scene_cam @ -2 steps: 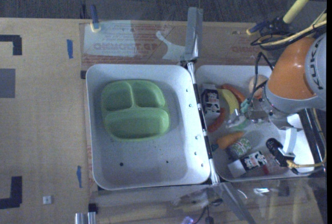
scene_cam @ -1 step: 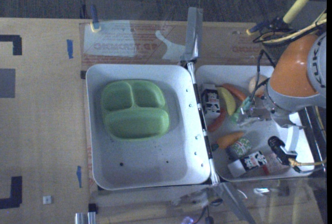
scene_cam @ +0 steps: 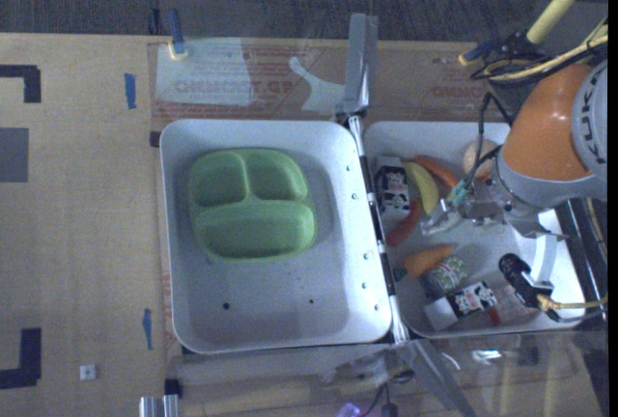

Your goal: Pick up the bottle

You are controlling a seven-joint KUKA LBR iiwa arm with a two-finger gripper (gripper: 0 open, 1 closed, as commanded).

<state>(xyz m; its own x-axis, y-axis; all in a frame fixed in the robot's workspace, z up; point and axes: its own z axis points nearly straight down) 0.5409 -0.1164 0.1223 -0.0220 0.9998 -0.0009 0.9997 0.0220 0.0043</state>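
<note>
The arm (scene_cam: 560, 130) reaches in from the right over the right bin (scene_cam: 565, 319), orange band uppermost. The gripper (scene_cam: 446, 215) hangs low over the middle of that bin; whether it is wide or narrow cannot be told from this angle, and nothing can be seen held in it.

The bottle (scene_cam: 444, 272), small with a dark green label, lies in the right bin just below the gripper, near it but apart. An orange carrot (scene_cam: 427, 258) lies against the bottle's upper left side. A yellow banana (scene_cam: 423, 186) sits above and left of the gripper, with a black-and-white carton (scene_cam: 391, 190) by the bin's left wall. A second small carton (scene_cam: 465, 302) lies below the bottle.

The left bin (scene_cam: 280, 309) holds a green divided plate (scene_cam: 251, 205), well apart from the gripper.
</note>
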